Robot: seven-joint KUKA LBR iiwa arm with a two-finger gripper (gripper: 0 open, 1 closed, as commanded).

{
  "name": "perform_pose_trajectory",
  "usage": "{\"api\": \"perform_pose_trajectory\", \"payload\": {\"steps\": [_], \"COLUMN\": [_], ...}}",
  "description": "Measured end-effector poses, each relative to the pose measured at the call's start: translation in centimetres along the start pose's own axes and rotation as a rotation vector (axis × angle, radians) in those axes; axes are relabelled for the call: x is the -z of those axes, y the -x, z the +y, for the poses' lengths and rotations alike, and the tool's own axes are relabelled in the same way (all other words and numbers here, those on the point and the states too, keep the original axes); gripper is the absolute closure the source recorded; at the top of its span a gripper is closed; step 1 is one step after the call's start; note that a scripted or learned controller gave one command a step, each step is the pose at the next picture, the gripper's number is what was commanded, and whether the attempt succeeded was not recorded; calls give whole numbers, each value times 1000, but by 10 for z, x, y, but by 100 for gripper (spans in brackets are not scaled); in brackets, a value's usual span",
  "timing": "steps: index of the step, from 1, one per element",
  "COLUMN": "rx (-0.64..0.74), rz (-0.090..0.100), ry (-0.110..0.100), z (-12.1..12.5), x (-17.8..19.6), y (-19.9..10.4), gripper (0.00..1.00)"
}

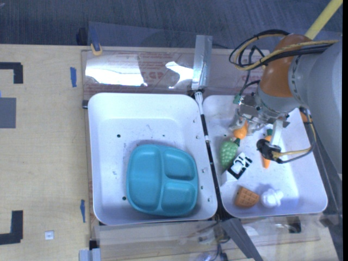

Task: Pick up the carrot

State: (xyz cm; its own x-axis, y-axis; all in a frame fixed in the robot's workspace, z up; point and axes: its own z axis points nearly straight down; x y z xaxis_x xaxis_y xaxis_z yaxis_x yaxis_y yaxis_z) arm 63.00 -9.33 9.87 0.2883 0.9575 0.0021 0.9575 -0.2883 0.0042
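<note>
The teal tray (162, 179) sits in the left bin (103, 113). In the right bin (304, 184), the carrot (240, 130) lies at 12 o'clock from the green toy (229, 151). It looks light, stiff and smooth; grab its middle. I cannot tell if the pincer (260, 125) is apart.

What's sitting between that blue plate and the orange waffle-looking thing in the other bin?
In the camera view, only bin parts: the bare white floor of the left bin and the rims where both bins meet, between the blue divided plate and the waffle-like toy.
</note>
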Motion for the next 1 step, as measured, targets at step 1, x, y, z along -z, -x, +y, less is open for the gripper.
{"api": "perform_pose_trajectory", "payload": {"steps": [1], "rx": [-194], "rz": [1], "ry": [2], "z": [20], "x": [90], "y": [-69], "gripper": [100]}}
